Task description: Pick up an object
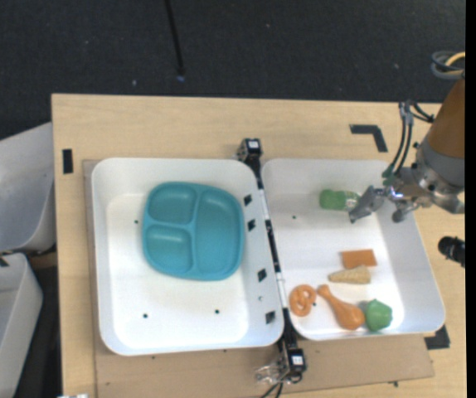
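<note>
1. No brand, label or legible writing appears anywhere on the bench [221,114], the bins or the objects.
2. The gripper [381,204] hovers over the upper right part of the right bin [304,247]; its two fingers stand apart with nothing between them.
3. A green object [334,199] lies just to the left of the gripper's near finger; whether they touch is hard to make out.
4. Lower in the same bin lie an orange block [358,259], a pale tan piece [350,277] just under it, an orange pretzel-like ring [302,299], an orange drumstick shape [342,307] and a green round item [378,314] beside its thick end.
5. The left bin [122,305] holds a teal divided plate [193,230].
6. The arm [449,135] is cut off at the right, so only its orange band and wrist show.
</note>
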`<control>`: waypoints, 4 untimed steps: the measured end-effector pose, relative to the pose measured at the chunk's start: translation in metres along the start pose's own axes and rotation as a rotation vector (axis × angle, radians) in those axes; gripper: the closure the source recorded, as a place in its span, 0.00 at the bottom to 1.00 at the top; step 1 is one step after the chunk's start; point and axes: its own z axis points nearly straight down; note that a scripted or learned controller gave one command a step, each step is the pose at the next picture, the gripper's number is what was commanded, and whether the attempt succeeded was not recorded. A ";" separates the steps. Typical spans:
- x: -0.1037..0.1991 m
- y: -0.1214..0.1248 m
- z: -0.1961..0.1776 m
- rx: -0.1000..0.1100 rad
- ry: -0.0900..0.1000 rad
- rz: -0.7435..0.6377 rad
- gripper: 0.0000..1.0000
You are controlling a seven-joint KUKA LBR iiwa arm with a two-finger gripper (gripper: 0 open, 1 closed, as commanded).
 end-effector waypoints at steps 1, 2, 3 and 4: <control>0.000 0.003 -0.007 -0.012 -0.003 -0.003 0.00; -0.003 0.010 0.038 -0.009 -0.004 -0.001 0.00; 0.002 0.018 0.093 -0.009 -0.003 -0.005 0.00; 0.001 0.018 0.108 -0.010 -0.004 -0.002 0.00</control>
